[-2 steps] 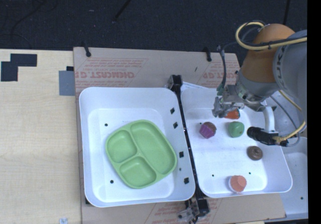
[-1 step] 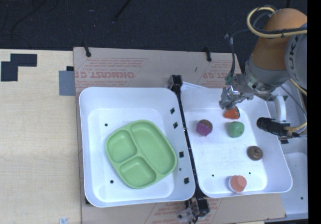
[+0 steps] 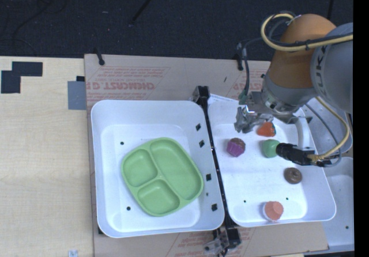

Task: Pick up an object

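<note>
Several small objects lie in the right bin (image 3: 314, 201): a purple lump (image 3: 235, 147), a green piece (image 3: 269, 148), an orange-red piece (image 3: 266, 129), a brown disc (image 3: 293, 176) and a salmon round piece (image 3: 273, 210). My gripper (image 3: 244, 120) hangs over the back part of this bin. It is just left of the orange-red piece and a little behind the purple lump. I see no object held in it. The grey arm with its orange band (image 3: 297, 48) covers the bin's back right corner.
The left bin (image 3: 106, 135) holds a light green divided plate (image 3: 161, 176). A black divider (image 3: 209, 152) runs between the two bins. A black cable (image 3: 297, 153) from the arm crosses next to the green piece. Cardboard lies under both bins.
</note>
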Tool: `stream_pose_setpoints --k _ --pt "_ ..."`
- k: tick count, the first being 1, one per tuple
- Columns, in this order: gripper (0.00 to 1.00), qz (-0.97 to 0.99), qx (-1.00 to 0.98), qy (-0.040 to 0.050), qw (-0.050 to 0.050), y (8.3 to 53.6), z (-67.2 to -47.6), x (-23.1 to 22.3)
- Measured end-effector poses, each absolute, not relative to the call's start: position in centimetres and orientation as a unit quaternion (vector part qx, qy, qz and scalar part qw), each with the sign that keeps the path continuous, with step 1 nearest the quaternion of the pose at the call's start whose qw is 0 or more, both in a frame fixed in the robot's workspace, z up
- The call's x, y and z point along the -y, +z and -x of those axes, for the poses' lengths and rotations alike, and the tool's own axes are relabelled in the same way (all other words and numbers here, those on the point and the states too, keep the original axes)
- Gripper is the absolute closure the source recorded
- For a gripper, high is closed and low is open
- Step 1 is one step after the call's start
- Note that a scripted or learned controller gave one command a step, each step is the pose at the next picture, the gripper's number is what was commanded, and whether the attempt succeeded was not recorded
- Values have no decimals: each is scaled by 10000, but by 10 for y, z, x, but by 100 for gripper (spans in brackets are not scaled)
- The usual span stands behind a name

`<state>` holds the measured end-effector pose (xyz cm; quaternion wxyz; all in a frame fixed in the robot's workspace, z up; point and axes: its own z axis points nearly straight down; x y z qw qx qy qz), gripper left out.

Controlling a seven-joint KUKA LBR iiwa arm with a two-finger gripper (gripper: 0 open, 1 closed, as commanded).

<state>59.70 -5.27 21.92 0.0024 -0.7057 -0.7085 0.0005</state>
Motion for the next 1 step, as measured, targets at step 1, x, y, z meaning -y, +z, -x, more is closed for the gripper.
stream_pose_setpoints --k 1 --pt "100 7059 7083 16 28 216 -568 1"
